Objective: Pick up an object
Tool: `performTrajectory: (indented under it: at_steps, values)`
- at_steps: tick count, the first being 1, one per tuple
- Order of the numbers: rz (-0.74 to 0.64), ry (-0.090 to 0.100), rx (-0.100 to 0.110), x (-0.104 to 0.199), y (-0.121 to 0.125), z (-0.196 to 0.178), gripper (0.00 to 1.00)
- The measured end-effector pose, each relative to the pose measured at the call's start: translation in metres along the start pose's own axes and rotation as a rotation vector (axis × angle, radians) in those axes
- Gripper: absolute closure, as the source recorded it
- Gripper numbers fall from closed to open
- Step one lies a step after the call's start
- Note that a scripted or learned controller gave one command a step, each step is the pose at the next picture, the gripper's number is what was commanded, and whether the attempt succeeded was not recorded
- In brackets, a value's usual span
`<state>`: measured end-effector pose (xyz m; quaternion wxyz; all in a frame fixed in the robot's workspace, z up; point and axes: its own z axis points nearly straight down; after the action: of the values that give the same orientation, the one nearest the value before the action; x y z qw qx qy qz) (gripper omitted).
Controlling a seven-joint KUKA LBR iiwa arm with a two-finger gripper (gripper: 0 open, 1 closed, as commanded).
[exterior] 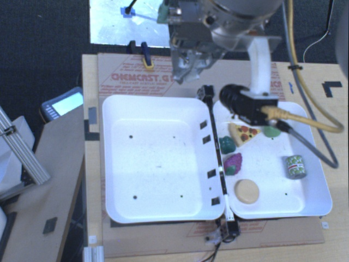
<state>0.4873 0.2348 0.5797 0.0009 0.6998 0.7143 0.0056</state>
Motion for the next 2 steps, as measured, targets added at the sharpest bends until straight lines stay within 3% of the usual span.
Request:
performTrajectory:
  at_steps: [1,2]
  values:
    - [-0.001,0.0,0.001,0.0,0.0,0.0,0.0]
    - [-0.003,0.001,-0.002,0.0,0.0,-0.011,1.0]
